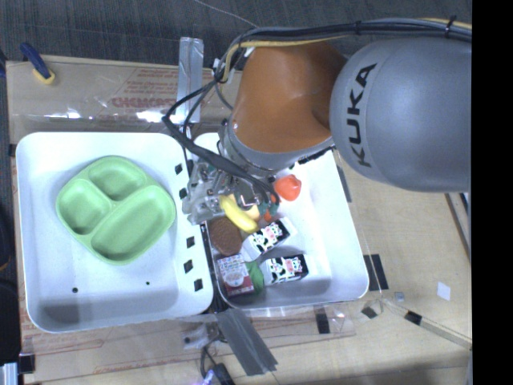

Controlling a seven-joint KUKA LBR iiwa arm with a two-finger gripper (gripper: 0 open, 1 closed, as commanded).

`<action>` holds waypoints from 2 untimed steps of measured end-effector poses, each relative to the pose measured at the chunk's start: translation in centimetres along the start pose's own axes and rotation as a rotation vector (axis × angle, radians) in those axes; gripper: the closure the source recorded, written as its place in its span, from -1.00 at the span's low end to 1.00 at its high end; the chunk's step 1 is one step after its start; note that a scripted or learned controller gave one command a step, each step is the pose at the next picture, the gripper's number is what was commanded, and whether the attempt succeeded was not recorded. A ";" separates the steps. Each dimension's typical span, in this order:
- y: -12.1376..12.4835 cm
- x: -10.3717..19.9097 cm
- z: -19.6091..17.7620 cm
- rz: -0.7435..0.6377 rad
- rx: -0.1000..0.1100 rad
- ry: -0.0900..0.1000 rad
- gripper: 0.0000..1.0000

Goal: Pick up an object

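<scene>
My gripper (210, 197) reaches down into the left part of the right bin (337, 247), under the orange band of the arm. Right beside it lies a yellow banana (239, 214), touching or nearly touching the metal fingers. An orange-red tomato-like ball (288, 187) sits just right of the gripper. Below the banana are a brown round cookie-like piece (226, 237), two cow-patterned cartons (286, 267), a small red-labelled packet (233, 272) and a green item (256, 277). Nothing is clearly seen between the fingers.
The left bin (40, 215) holds a green divided plate (116, 208). The large grey arm covers the upper part of the right bin. A blue and yellow tool (36, 61) lies at the bench's far left corner.
</scene>
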State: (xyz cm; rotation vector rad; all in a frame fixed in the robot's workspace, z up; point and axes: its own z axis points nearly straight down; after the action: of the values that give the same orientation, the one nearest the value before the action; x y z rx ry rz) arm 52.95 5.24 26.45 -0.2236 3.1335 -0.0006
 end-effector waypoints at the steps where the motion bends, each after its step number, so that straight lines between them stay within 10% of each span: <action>1: -9.1 2.9 7.5 -0.077 0.001 0.004 1.00; 2: -14.7 4.8 12.8 -0.355 -0.002 0.003 1.00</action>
State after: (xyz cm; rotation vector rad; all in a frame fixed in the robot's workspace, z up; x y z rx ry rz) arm 50.27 -10.03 13.66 -0.7741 3.0475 0.0020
